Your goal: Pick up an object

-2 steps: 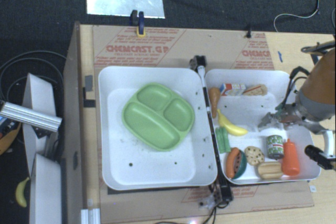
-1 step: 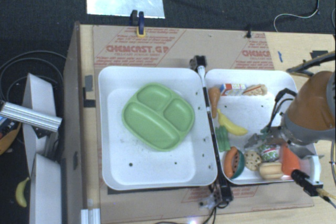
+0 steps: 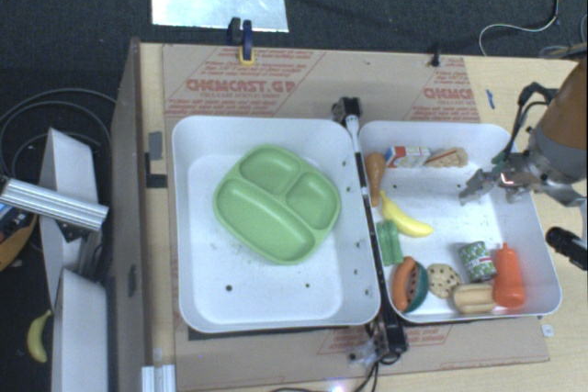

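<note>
Down at the front edge of the right bin (image 3: 549, 289) sits a cluster of little plastic play-food pieces: a smooth orange bottle (image 3: 508, 276) with a narrow neck, a tan hot dog bun (image 3: 473, 297) lying flat just beside it, a round speckled cookie (image 3: 443, 279), and a green can (image 3: 477, 261) with a printed label tucked in between. Left of those is a watermelon slice (image 3: 410, 284), curved, red face with a green rind, pretty much against the bin's left wall. Above it there's a flat green strip (image 3: 390, 244) of something ridged, can't tell what it is. A glossy yellow banana (image 3: 405, 220) lies mid-bin, and an orange carrot-shaped piece (image 3: 375, 172) runs along the left wall. At the back wall are a small white-and-red carton (image 3: 407, 156) and a slice of toast (image 3: 446, 159), touching or very nearly.

The gripper (image 3: 480, 186) hangs over the bare white middle of that bin, coming in from the right on the grey arm (image 3: 562, 142). Its dark fingers look spread a bit, with nothing between them, though it's small and a bit blurry. Nothing's been picked up; all the pieces are lying in the bin.

The left bin (image 3: 197, 225) is the same shallow matte white plastic, holding a rounded light green divided plate (image 3: 276, 203) with three compartments. Both bins rest on printed brown cardboard (image 3: 276, 73) over the counter (image 3: 519, 73).
</note>
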Motion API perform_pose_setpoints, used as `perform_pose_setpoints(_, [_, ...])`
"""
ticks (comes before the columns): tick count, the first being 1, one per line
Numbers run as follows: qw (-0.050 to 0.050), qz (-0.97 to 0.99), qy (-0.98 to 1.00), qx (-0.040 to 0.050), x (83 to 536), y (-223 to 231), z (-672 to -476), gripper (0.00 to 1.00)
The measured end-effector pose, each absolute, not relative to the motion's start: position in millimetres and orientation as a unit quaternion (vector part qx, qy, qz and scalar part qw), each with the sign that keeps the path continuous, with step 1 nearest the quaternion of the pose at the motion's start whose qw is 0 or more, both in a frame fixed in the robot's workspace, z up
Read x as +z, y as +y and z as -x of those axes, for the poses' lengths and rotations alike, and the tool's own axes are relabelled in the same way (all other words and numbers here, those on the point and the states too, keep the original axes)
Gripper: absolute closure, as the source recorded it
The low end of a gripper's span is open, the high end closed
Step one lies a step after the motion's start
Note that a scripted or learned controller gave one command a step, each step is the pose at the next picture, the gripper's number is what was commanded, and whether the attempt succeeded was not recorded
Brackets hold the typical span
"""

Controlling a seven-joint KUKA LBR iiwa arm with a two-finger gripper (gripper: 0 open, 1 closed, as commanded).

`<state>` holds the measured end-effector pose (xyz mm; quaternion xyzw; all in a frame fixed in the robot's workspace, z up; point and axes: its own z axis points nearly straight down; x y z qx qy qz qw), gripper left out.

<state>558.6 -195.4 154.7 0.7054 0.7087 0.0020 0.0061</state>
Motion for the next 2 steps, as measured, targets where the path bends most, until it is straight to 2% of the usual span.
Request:
perform_pose_setpoints(1, [-0.002, -0.708, 0.706, -0.0005, 81.4, -204.8, -498.3, 0.0])
perform_pose_setpoints(2, [0.002, -0.707, 0.708, 0.0016, 95.0, -204.2, -502.7, 1.0])
